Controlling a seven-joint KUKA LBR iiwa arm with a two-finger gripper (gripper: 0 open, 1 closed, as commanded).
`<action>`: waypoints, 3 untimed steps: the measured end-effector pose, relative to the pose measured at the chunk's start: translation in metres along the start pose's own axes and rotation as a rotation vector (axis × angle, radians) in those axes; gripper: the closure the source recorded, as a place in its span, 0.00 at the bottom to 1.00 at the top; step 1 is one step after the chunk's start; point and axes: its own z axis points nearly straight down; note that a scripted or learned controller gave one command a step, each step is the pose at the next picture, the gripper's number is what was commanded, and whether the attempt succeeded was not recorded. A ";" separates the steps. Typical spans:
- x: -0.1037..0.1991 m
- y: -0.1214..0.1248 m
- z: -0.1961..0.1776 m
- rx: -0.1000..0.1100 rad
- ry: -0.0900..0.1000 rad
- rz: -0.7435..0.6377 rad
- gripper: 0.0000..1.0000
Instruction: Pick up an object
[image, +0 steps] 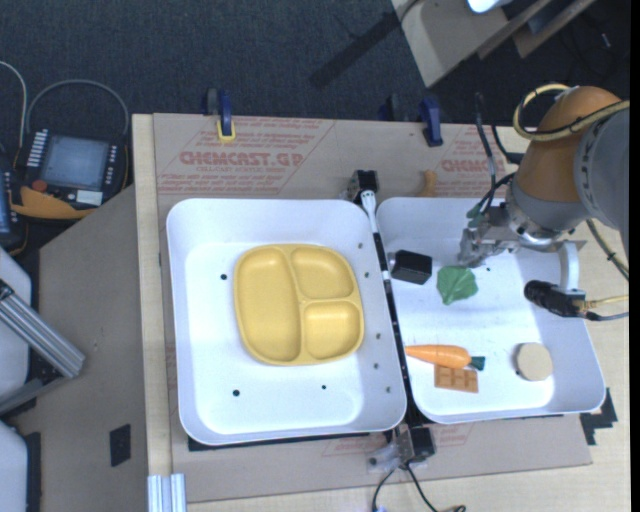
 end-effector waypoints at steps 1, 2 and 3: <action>0.005 -0.007 -0.056 -0.002 -0.002 0.000 1.00; 0.011 -0.011 -0.103 -0.004 -0.002 -0.001 1.00; 0.020 -0.009 -0.152 -0.005 -0.002 -0.002 1.00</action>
